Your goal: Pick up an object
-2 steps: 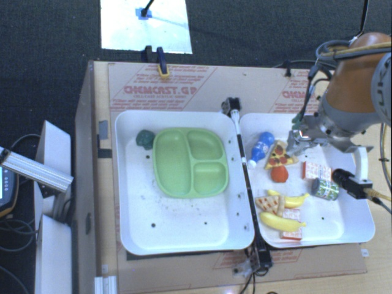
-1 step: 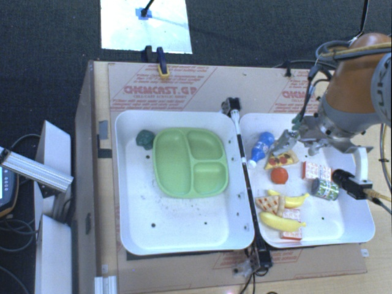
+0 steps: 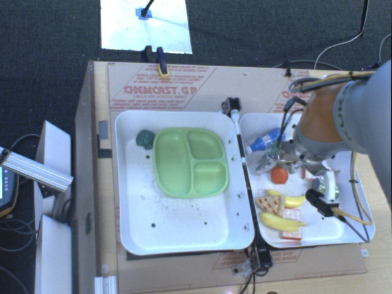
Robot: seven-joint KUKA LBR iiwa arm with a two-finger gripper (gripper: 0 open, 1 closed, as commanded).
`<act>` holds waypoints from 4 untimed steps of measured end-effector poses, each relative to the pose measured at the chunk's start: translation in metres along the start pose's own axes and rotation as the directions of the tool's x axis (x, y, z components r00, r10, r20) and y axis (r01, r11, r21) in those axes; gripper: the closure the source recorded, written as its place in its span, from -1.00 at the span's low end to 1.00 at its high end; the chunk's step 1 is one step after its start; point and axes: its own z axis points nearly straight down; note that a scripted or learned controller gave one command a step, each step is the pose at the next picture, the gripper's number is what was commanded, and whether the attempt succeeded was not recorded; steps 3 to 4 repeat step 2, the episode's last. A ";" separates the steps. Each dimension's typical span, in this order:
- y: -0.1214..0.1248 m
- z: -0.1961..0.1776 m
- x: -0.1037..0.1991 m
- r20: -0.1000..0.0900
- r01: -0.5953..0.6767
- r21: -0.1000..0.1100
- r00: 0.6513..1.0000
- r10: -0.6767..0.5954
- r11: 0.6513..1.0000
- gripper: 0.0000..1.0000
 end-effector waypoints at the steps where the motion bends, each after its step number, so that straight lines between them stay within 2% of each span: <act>1: 0.001 -0.011 0.000 0.000 0.002 -0.001 1.000 -0.002 1.000 1.00; 2: -0.009 -0.120 0.072 -0.001 0.004 -0.003 1.000 -0.004 1.000 1.00; 4: -0.009 -0.120 0.072 -0.001 0.004 -0.003 1.000 -0.004 1.000 1.00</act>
